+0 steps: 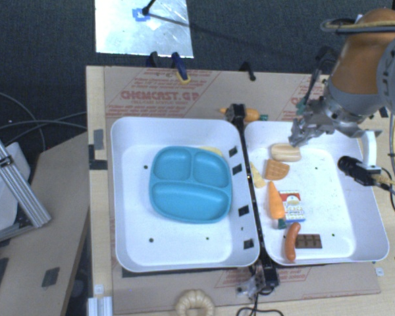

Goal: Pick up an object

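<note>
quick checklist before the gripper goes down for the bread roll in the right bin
1. Gripper above the pale tan bread roll: ok, just up and right of it.
2. Roll free to lift: ok, only the golden waffle piece lies close below it.
3. Finger opening: cannot tell.
4. Roll not yet held: ok, it lies on the right white bin.
5. Orange carrot and small snack box out of the way: ok.

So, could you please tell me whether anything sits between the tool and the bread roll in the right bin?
Nothing visible does. The tool hangs just above and to the right of the bread roll, with bare bin floor between them. The waffle piece and carrot lie on the roll's far side, away from the tool.
</note>
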You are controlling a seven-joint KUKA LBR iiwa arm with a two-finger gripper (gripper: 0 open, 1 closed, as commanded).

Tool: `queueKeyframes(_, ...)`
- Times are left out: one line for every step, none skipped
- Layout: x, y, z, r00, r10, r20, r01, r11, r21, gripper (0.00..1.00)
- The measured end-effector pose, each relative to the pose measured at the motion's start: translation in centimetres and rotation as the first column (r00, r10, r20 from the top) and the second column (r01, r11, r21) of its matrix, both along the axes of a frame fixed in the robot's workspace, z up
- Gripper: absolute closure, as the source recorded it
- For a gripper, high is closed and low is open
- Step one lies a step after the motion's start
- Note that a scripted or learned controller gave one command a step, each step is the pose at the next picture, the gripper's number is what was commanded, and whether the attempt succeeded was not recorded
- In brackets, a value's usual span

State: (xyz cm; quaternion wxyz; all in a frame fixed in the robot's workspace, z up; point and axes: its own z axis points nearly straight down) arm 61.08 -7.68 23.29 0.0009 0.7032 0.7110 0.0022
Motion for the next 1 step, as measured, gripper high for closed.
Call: queueKeyframes(2.38,4.26,0.46,1.0,-0.001,0.0,0.001,1.0,0.0,1.0)
